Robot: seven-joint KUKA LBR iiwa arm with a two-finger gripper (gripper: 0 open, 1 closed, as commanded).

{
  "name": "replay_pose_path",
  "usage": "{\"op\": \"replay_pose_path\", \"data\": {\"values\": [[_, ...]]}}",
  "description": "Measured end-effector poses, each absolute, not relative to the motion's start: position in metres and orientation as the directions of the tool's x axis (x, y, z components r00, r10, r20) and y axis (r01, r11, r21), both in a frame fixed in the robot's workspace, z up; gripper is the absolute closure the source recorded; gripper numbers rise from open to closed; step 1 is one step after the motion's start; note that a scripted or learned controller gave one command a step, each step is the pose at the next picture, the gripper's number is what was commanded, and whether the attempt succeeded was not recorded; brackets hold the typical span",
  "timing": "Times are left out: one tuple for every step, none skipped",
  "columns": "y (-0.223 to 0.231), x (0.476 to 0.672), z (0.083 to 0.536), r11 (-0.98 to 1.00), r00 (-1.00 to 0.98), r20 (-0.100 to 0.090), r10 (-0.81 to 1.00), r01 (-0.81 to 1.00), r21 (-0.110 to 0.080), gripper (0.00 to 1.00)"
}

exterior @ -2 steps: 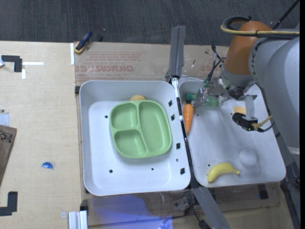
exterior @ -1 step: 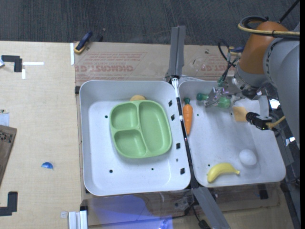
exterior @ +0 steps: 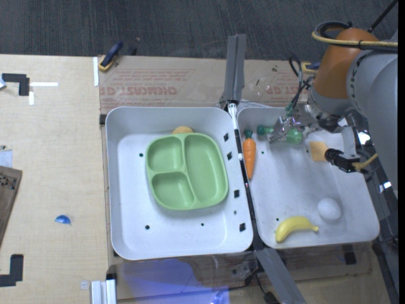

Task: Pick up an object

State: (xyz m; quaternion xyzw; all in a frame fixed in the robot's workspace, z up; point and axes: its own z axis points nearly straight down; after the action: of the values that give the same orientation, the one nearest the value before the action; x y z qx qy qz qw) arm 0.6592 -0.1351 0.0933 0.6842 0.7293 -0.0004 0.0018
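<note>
The right bin (exterior: 354,233) holds a carrot (exterior: 249,156) along its left wall, a yellow banana (exterior: 295,227) near the front and a white egg-shaped object (exterior: 328,208) at the right. A small green object (exterior: 286,135) lies near the back of the bin, and a small yellow-orange piece (exterior: 316,151) sits to its right. My gripper (exterior: 283,128) is low at the back of the right bin, right over the green object and seeming to touch it. The view does not show anything lifted.
The left bin (exterior: 126,233) carries a green divided plate (exterior: 187,170), with a small orange object (exterior: 182,130) peeking out behind it. A metal divider (exterior: 235,75) runs between the bins at the back. The arm and its cables (exterior: 342,75) cover the right bin's back right corner.
</note>
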Motion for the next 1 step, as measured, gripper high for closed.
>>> {"op": "replay_pose_path", "data": {"values": [[-0.1450,0.6593,0.0929,0.303,-0.303,-0.002,0.953,0.953,0.001,0.00]]}}
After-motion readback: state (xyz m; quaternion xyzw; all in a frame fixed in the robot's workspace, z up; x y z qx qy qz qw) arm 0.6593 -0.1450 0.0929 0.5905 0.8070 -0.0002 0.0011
